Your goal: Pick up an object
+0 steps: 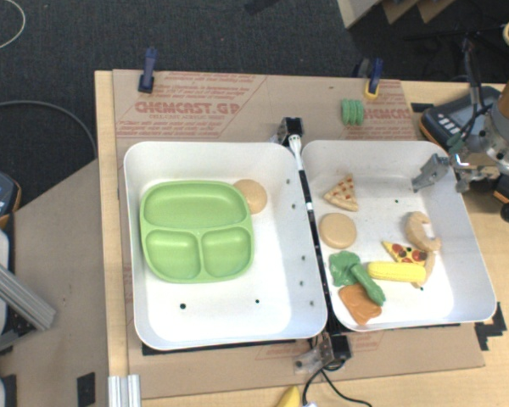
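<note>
The right bin (pixel 471 253) holds toy food. Nearest the camera lies an orange piece (pixel 359 303), then green broccoli (pixel 354 272) and a corn cob (pixel 397 271), its long axis running left-right. Beyond sit a pizza slice (pixel 405 252), a round cookie (pixel 338 229) and a second pizza slice (pixel 343 193), pointing up-right. The hand (pixel 439 174) hovers at the bin's far right rim, released, grasping nothing.

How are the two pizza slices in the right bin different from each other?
The upper pizza slice lies alone near the bin's left side, while the lower pizza slice touches the yellow corn. The upper one looks mostly tan with few red spots; the lower one shows more red and dark toppings. The upper one's tip points up and right, the lower one's left. Both are small toy wedges lying flat in the right bin.
</note>
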Controlling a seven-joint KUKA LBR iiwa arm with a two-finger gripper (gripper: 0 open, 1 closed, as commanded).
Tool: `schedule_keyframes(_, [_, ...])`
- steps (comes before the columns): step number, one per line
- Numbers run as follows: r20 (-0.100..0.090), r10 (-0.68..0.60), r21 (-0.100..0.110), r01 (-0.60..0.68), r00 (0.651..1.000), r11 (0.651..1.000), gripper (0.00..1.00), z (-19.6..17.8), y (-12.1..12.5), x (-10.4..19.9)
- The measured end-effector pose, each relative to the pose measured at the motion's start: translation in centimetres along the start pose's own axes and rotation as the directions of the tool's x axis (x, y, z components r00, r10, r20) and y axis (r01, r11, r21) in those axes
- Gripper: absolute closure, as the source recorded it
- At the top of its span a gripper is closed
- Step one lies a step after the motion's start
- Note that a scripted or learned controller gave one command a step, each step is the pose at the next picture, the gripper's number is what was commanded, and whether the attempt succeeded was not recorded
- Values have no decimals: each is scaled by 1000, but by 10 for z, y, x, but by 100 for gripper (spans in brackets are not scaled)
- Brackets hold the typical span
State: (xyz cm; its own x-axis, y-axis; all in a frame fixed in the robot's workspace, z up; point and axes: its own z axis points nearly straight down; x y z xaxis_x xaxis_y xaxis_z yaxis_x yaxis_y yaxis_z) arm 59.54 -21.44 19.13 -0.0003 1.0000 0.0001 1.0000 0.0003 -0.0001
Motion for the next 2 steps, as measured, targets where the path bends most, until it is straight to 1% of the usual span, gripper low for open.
schedule_keyframes(1, [0, -7, -14, 7, 1000, 1000, 0, 88, -45, -5])
schedule_keyframes(2, [-2, 0, 2, 0, 1000, 1000, 0, 106, -107, 48])
